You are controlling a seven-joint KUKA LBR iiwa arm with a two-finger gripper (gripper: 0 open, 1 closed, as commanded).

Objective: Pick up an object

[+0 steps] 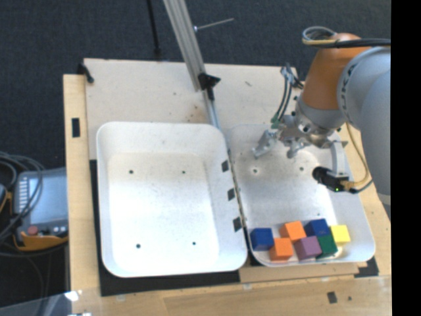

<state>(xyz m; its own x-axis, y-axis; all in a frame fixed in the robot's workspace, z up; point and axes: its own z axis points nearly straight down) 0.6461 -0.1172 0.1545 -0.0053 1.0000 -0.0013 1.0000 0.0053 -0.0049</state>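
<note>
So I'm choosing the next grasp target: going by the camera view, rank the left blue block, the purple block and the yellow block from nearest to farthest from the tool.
The tool is at the right bin's far end; all three blocks lie along its near edge.
1. Left blue block, leftmost in the cluster.
2. Yellow block, rightmost.
3. Purple block, at the front.
Yellow and purple are nearly too close to call.
</note>
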